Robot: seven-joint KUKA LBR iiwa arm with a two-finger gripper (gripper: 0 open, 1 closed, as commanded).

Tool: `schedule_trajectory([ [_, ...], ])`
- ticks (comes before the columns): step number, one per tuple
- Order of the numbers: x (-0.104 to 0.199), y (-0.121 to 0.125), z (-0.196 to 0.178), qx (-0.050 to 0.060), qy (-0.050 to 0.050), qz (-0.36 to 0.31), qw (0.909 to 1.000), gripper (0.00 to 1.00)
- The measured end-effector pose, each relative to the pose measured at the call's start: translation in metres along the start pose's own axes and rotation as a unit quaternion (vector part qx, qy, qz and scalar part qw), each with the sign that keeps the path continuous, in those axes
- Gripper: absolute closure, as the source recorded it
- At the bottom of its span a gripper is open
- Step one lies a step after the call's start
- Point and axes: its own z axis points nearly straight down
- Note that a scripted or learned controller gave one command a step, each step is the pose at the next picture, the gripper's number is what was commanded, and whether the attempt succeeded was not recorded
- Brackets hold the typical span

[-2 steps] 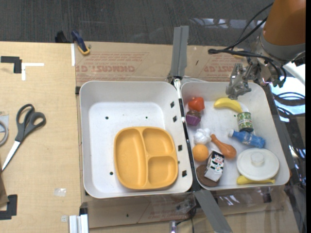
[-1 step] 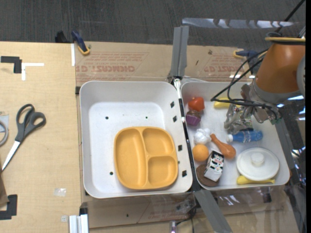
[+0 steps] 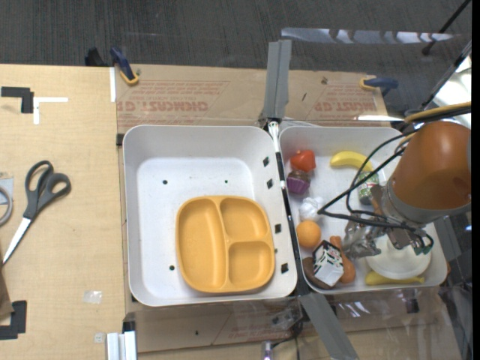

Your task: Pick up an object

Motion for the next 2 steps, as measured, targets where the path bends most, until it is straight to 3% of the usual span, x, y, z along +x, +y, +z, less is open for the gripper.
schedule_trajectory([
  [1, -0.036, 0.030, 0.000, 0.001, -0.001, 0.141, 0.9900, 1.00],
  [2, -0.079, -0.010, -0.001, 0.001, -0.002, 0.280, 0.9599, 1.00],
])
